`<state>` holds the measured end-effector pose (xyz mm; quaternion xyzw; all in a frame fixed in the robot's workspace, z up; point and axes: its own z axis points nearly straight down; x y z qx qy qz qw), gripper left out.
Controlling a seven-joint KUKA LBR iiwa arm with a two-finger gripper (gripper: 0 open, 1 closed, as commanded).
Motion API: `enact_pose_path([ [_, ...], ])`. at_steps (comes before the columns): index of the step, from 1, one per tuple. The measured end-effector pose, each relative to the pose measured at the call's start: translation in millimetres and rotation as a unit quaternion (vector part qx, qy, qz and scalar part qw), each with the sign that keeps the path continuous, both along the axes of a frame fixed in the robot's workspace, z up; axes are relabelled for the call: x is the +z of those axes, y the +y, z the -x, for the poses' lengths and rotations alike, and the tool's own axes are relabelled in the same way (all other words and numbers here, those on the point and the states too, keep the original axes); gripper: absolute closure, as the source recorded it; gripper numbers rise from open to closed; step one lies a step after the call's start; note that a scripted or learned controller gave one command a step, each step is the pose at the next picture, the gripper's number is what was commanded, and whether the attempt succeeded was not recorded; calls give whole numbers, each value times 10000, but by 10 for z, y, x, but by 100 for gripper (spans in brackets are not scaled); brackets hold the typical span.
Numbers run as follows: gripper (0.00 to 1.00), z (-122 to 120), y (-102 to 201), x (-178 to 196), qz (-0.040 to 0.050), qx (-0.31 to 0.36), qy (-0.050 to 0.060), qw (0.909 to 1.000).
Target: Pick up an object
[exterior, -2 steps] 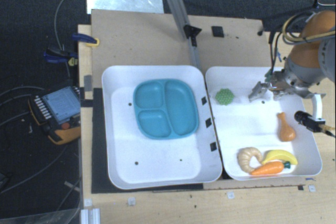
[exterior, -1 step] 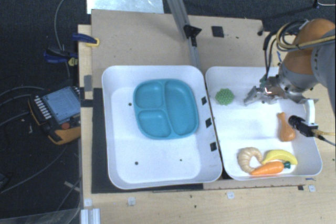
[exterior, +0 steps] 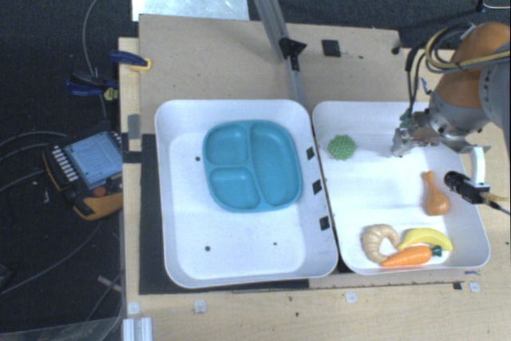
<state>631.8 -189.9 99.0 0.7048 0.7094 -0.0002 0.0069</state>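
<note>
Four or five items share the right bin [exterior: 359, 196]: a green ball [exterior: 342, 147] near its far left corner, an orange-brown gourd-shaped piece [exterior: 434, 194] by the right wall, and a pale curl [exterior: 378, 239], a banana [exterior: 425, 237] and a carrot [exterior: 407, 256] bunched at the near edge. Hanging over the far right part of that bin, the gripper [exterior: 402, 141] has the ball as its closest candidate, lying to its left at about the same depth, apart from it. By comparison the gourd piece sits nearer the camera, its long axis running front to back. Whether the gripper is spread or closed I cannot tell; nothing shows between its tips. Over in the left bin [exterior: 184, 243] lies a blue divided plate [exterior: 252, 165]
</note>
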Motion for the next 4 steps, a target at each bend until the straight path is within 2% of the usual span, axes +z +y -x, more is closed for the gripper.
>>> enact_pose_path([
  [1, 100, -1, 98, 517, -45, -1, 12, 10000],
  [3, 100, -51, -42, 1466, -37, 3, 7, 10000],
  [4, 100, 27, 489, 1343, -56, 18, 43, 10000],
])
